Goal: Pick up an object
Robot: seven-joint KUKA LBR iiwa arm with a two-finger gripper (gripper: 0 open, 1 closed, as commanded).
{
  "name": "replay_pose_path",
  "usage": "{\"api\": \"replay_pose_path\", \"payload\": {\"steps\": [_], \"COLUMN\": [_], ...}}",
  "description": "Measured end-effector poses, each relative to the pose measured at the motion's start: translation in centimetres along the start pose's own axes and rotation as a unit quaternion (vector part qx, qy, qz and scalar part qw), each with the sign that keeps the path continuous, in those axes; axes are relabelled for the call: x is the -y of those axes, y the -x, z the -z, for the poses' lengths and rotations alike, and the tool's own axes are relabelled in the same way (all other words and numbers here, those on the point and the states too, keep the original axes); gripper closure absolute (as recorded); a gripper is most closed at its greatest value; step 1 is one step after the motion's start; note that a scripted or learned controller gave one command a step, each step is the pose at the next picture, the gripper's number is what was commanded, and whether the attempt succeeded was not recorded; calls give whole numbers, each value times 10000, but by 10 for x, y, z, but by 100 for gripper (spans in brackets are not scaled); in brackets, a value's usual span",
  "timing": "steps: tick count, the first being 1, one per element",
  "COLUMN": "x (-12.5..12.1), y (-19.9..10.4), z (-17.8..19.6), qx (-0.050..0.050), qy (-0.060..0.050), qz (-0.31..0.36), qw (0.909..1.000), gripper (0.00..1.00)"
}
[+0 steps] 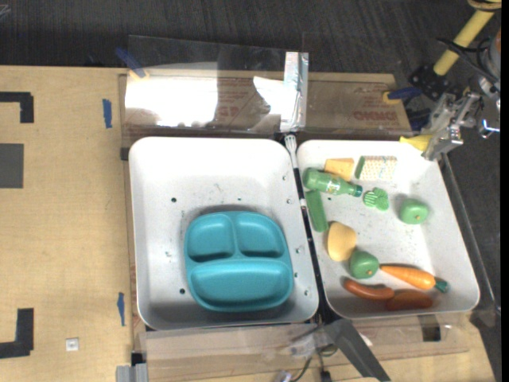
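Note:
The right white bin [457, 237] holds several toy foods. Among them are a green bottle [332, 185], an orange-yellow block [340, 168], a pale ridged block [376, 168], a green apple [413, 212], a yellow pear shape [341, 240], a carrot [407, 276] and a red sausage [368, 290]. My gripper [442, 140] hangs over the bin's far right corner, above and to the right of the toys and apart from them. A small yellow piece [413, 142] lies just to its left at the rim.
The left white bin [151, 213] bears a teal divided plate [237, 259]. A clear plastic sheet [215, 94] stands behind the bins. Brown board flanks the left side. Yellow cables [469, 22] hang at the top right.

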State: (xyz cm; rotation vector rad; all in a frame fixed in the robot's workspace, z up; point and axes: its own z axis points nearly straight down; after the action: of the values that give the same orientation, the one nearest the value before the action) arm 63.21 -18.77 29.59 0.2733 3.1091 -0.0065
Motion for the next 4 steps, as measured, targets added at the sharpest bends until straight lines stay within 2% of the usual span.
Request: {"api": "replay_pose_path", "payload": {"steps": [1,2,3,4], "x": [20,35,26,27], "y": [33,4,39,41], "z": [16,-10,4,-9], "qx": [-53,-79,-45,-66], "qy": [9,24,25,43], "qz": [208,1133,1952,2908], "qw": [9998,9935,9807,9567], "gripper": [100,100,100,100]}}
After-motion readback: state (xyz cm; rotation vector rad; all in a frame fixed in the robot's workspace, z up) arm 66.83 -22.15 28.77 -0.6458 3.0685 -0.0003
